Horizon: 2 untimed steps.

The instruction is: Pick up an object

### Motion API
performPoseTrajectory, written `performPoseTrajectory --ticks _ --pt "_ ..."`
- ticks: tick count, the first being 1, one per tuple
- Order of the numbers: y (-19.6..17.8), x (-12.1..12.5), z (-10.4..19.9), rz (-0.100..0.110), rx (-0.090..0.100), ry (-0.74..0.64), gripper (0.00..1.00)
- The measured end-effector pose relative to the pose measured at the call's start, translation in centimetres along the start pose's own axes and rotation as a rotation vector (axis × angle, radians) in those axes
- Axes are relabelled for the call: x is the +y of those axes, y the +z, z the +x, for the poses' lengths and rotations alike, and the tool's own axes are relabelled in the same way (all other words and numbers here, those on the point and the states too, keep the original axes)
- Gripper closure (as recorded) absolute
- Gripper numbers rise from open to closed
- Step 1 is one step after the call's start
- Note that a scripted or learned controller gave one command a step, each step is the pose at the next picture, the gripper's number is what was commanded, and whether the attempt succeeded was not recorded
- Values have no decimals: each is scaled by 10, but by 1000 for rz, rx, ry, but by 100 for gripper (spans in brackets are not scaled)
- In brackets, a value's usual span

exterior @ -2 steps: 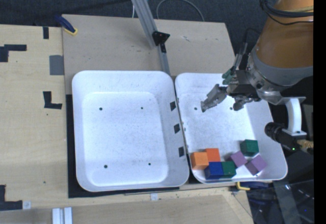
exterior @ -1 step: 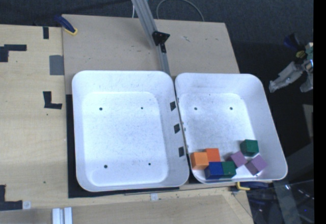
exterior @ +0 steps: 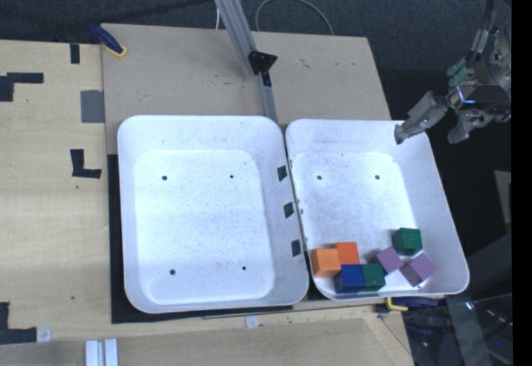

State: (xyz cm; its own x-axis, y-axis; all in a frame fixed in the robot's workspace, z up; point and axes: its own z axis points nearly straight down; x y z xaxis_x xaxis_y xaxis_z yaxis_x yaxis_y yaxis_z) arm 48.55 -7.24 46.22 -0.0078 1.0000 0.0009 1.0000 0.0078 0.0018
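While the arm (exterior: 490,48) reaches in from the right, its gripper (exterior: 432,127) hangs at the top right corner of the right bin (exterior: 432,165), over the rim. 2 fingers show: one grey finger (exterior: 413,123) slants down-left across the bin's edge, the other (exterior: 460,130) sits further right, off the bin. They stand spread apart with nothing between them, so the gripper reads as open and holding nothing.

2 white bins lie side by side on the bench (exterior: 166,73). Left bin (exterior: 133,190): bare white floor with a few small dark dots.

Right bin: all blocks are bunched along the bottom edge, well apart from the gripper.
- orange block (exterior: 326,261), bottom left corner, just beside the left wall
- darker orange block (exterior: 347,253), touching the first on its right
- blue block (exterior: 352,276), below those 2, against the bottom rim
- green block (exterior: 373,275), touching the blue one's right side
- purple block (exterior: 388,259), just right of and above the green one
- dark green block (exterior: 406,239), nearer the right wall, highest of the group
- second purple block (exterior: 417,269), bottom right corner

Whether any block rests on another, I cannot tell.

A metal pole (exterior: 229,7) runs from the top edge down to the gap between the bins. A thin wire loop (exterior: 291,2) lies at the bench's top edge.
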Motion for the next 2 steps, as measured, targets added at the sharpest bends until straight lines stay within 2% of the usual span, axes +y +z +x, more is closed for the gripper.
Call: performPoseTrajectory --ticks 1,2 --pt "-42 -2 96 -1 1 -2 0" --pt "29 0 53 10 -2 11 0"
